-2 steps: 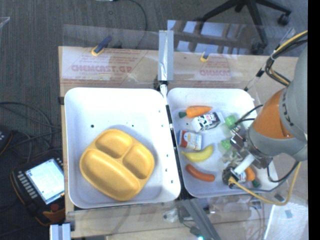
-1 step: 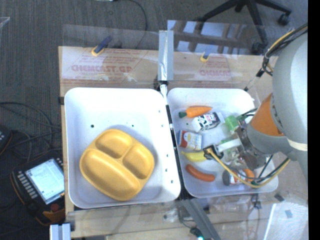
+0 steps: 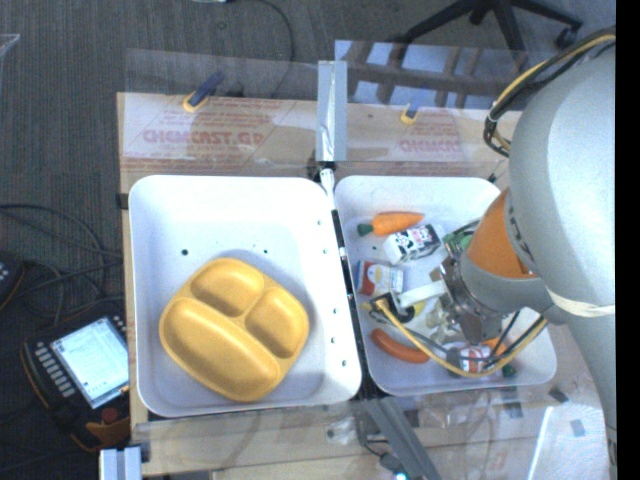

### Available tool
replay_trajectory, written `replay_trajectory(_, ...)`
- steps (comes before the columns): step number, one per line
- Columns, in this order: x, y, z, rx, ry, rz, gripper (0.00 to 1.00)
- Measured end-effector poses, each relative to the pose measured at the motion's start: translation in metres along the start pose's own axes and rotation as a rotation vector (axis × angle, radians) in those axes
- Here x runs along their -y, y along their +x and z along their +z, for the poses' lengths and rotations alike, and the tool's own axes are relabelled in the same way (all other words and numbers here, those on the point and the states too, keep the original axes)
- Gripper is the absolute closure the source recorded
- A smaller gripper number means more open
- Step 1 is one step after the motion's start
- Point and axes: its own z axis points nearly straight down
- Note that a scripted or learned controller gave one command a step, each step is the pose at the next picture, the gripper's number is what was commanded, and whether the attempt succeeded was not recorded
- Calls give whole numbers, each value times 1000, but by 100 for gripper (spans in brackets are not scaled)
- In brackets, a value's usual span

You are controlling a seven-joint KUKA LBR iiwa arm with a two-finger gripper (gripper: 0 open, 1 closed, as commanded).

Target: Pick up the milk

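where arm (image 3: 560, 198) overhangs, gripper (image 3: 465, 333) obscured, milk (image 3: 415, 241) visible

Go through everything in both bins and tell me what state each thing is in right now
Yellow tray: upright in the left bin, compartments bare.
Milk: on its side in the right bin, not gripped.
Carrot: flat, beside the milk.
Red sausage: flat, near the front wall.
Gripper: low in the right bin; finger state hidden.
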Motion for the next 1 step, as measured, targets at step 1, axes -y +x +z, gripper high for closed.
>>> replay_trajectory(1,-51,14,1,3,15,-8,100)
